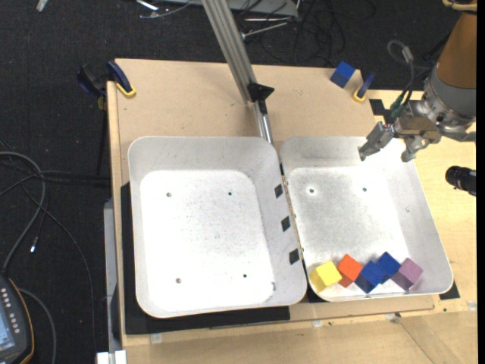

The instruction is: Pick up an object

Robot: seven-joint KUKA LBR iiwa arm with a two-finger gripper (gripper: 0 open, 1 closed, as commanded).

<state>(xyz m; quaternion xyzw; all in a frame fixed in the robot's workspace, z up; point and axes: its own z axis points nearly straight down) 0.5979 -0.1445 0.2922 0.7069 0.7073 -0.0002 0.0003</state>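
Several small blocks lie in a row along the front edge of the right bin: a yellow block, an orange block, a blue block and a purple block. My gripper hangs over the bin's back right rim, far behind the blocks. Its two fingers are spread apart with nothing between them.
The left bin sits beside the right one. A slanted metal pole crosses the back of the bench down to the seam between the bins. Another blue block rests on the bench top at the back right, near a clamp.
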